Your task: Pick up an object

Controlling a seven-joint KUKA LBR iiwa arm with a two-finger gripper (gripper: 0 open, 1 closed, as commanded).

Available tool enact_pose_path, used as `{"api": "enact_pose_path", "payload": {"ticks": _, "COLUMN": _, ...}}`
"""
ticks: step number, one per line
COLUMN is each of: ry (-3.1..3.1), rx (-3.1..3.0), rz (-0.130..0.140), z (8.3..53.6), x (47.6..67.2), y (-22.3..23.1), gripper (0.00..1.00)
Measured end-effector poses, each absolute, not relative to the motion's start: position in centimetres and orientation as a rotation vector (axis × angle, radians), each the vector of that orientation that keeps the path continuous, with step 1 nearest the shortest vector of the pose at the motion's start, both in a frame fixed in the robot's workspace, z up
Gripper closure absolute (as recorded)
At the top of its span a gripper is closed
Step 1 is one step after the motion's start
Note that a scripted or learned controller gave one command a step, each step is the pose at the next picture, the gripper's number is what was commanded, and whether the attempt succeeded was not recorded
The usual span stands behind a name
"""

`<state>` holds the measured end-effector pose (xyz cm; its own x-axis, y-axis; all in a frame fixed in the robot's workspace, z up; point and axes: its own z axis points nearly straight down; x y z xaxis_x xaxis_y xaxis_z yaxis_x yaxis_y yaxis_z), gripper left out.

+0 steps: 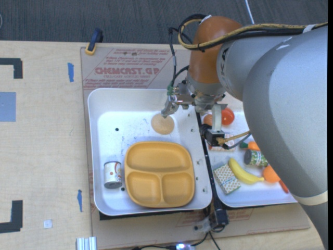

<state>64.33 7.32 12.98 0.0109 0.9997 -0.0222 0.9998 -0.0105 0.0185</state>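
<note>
The arm (270, 87) fills much of the right side and hides most of the right bin (235, 199), including its far and right edges. What shows of that bin lies along its left and near edges: a red tomato (227, 116) partly behind the wrist, a banana (242, 172), a small patterned packet (226, 178), a green-labelled can (256, 158) and an orange piece (271, 175) cut off by the arm.

The gripper (169, 108) hangs over the far edge of the left bin (96, 155), near its far right corner. Its tips are small and dark against the mechanism, so how far the jaws stand apart cannot be told, and nothing can be made out between them.

Just beside the tips, toward the near side, lies a round tan cookie (162, 124), flat on the bin floor (being round, it has no clear long axis or heading). Whether the tips touch it cannot be told.

A yellow divided plate (158, 178) sits by the near right corner of the left bin, its single large section toward the far edge. A small can (112, 174) lies near the left edge, close to the plate.
</note>
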Motion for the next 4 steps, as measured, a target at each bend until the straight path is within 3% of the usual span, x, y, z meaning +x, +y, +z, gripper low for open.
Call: {"api": "enact_pose_path", "payload": {"ticks": 4, "ry": 2.187, "rx": 2.213, "rz": -0.005, "z": 12.94, "x": 64.32, "y": 7.39, "gripper": 0.0}}
